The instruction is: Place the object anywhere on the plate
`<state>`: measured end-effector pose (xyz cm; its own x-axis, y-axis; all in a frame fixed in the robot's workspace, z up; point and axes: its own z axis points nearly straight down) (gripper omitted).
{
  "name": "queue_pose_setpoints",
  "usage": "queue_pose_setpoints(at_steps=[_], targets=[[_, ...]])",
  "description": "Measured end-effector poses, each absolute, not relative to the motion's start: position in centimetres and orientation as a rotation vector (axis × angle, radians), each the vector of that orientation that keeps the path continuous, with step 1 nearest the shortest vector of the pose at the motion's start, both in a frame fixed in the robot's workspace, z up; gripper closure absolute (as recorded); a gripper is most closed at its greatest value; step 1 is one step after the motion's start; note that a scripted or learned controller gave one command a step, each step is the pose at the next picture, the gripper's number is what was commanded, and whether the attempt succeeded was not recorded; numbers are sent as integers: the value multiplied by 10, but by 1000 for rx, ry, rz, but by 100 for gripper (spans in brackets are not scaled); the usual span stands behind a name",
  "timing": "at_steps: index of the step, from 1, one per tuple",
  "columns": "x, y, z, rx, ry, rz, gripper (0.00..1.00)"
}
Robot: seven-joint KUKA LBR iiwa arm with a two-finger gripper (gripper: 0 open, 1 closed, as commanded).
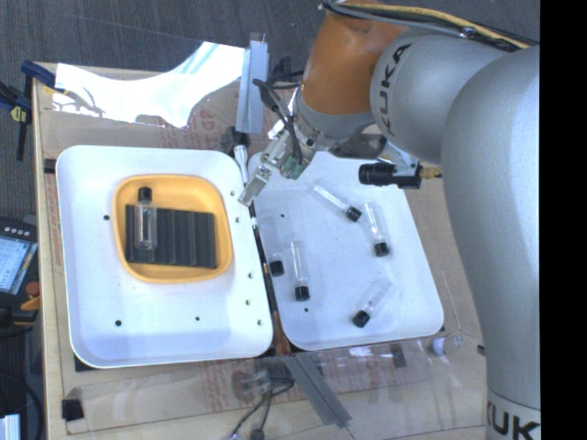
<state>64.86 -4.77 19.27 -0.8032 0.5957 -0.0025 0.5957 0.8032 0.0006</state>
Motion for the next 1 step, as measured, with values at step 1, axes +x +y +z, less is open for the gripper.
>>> queue_pose_setpoints(at_steps=[1], targets=[[647,-14,192,397,3119,-1,0]])
